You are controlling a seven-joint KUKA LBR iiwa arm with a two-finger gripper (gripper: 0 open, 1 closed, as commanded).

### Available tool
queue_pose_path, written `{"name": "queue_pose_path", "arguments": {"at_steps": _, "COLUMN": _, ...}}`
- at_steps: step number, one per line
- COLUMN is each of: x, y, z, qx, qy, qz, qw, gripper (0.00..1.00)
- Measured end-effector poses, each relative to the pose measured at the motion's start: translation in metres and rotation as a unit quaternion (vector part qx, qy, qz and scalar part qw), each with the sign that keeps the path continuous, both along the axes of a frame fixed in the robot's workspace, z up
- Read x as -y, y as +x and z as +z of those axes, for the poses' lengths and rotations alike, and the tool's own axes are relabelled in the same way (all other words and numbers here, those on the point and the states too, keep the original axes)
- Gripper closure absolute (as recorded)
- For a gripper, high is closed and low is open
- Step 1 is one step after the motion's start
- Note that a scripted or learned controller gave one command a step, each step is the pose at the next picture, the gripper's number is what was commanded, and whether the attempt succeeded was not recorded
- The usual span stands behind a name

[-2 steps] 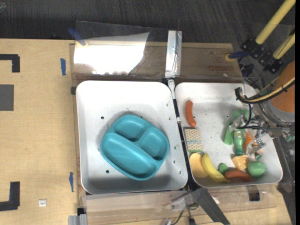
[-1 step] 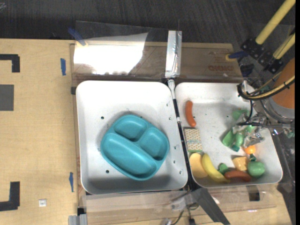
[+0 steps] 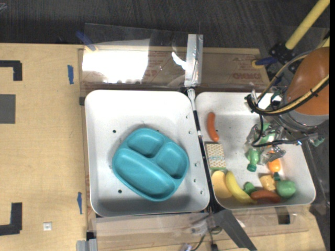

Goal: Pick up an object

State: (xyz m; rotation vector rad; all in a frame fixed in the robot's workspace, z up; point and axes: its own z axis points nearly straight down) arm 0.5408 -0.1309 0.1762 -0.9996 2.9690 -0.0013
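Toy food, with a banana (image 3: 236, 186) among it, is heaped along the right bin's (image 3: 230, 109) front edge below the gripper (image 3: 266, 140), whose finger spread cannot be told, so one outlying piece should be approached squarely.

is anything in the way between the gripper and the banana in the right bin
Nothing visible blocks it. The gripper sits over the right bin, and the banana lies lower left of it with its top exposed. A small green item lies between them, low on the floor.
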Motion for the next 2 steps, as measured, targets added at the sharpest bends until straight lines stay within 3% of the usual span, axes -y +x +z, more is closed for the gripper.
{"name": "queue_pose_path", "arguments": {"at_steps": 1, "x": -0.029, "y": 0.028, "z": 0.055, "qx": 0.001, "qy": 0.0001, "qz": -0.034, "qw": 0.9994, "gripper": 1.0}}
{"name": "queue_pose_path", "arguments": {"at_steps": 2, "x": -0.066, "y": 0.054, "z": 0.059, "qx": 0.0, "qy": 0.0003, "qz": 0.029, "qw": 0.9996, "gripper": 1.0}}
